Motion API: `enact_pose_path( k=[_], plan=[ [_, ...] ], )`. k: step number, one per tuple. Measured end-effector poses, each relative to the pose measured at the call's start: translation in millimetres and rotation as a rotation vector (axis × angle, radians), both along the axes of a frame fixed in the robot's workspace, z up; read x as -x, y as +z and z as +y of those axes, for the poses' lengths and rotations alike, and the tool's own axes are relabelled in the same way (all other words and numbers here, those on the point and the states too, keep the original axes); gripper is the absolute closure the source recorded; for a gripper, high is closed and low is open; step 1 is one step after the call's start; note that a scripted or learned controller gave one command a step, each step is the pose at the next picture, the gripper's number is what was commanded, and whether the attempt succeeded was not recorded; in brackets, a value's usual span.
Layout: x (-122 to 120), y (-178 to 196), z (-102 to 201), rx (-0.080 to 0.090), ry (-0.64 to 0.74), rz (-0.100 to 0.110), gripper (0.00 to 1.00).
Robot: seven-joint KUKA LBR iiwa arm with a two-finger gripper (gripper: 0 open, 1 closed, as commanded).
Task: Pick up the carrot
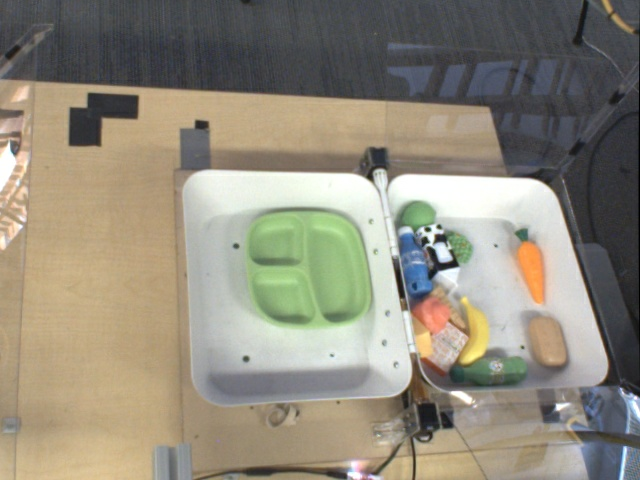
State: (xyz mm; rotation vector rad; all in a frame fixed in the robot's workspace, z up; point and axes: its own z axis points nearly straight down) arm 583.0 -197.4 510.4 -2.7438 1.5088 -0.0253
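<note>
The carrot [531, 269] is found in the right bin [560, 208], near that bin's right wall, lying flat on bare white floor. Its long axis is seen running roughly along that wall, slightly slanted: green top toward the bin's far edge, orange tip toward the near edge, aimed at the tan potato-like piece [547, 340] just below it. It is kept well apart from the toy cluster at the bin's left side. Gripper state cannot be told. A grasp across the short axis would likely be needed, with approach from the bin's right side.
</note>
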Motion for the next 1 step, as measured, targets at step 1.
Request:
enact_pose_path(
  k=[1],
  plan=[
    [-27.6, 27.4, 9.2, 0.004, 0.379, 0.0, 1.0]
  ],
)
